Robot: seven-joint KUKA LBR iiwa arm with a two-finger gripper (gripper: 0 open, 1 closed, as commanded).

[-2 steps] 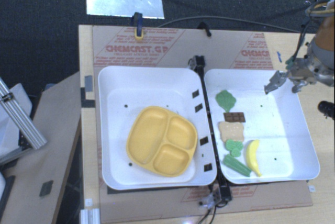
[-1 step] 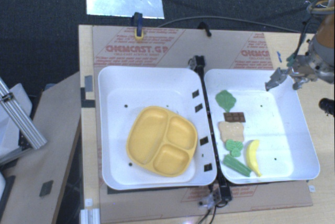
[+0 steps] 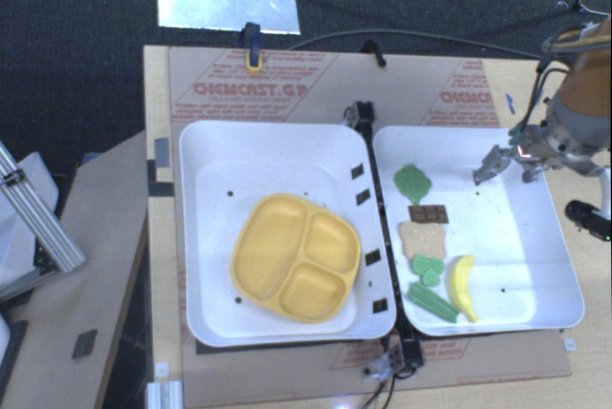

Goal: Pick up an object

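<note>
Meanwhile, left bin (image 3: 206, 168) holds yellow tray (image 3: 296, 256); right bin (image 3: 545, 245), toy foods (image 3: 432, 259).

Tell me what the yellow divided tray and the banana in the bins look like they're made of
The yellow divided tray looks like moulded plastic with a smooth, slightly matte finish: uniform colour, rounded compartment walls. The banana seems to be a plastic toy, judging by its flat, even yellow and smooth surface, though it is too small to be sure.

End effector (image 3: 490, 166) hovers over right bin (image 3: 555, 235) holding toy food (image 3: 432, 249).
</note>
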